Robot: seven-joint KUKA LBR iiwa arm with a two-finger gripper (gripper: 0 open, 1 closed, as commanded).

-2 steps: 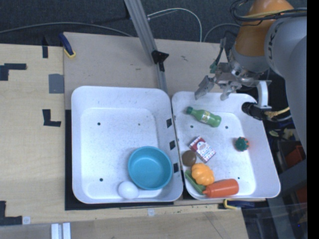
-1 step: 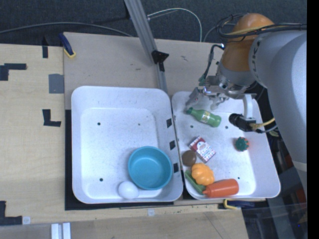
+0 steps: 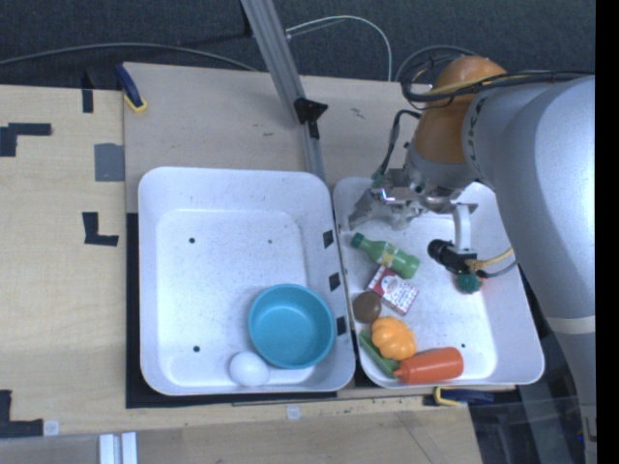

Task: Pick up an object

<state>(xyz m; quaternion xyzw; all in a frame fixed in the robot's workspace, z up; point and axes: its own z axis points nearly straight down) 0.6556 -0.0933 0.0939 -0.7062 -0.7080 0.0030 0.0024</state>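
Note:
My gripper (image 3: 389, 208) hangs over the back of the right bin (image 3: 503, 332), fingers apart and pointing down, nothing between them. Just in front of it lies a green bottle (image 3: 385, 254) on its side. Further forward are a red-and-white packet (image 3: 394, 291), a brown round piece (image 3: 367, 306), an orange pumpkin-like toy (image 3: 392, 336), a red-orange sausage-shaped toy (image 3: 428, 363) and a green piece (image 3: 375, 354) partly under them.
The left bin (image 3: 193, 220) holds a blue bowl (image 3: 289, 324) and a white ball (image 3: 248, 366) near its front. A grey metal post (image 3: 280, 51) rises behind the bins' shared wall. The arm's bulk covers the right side.

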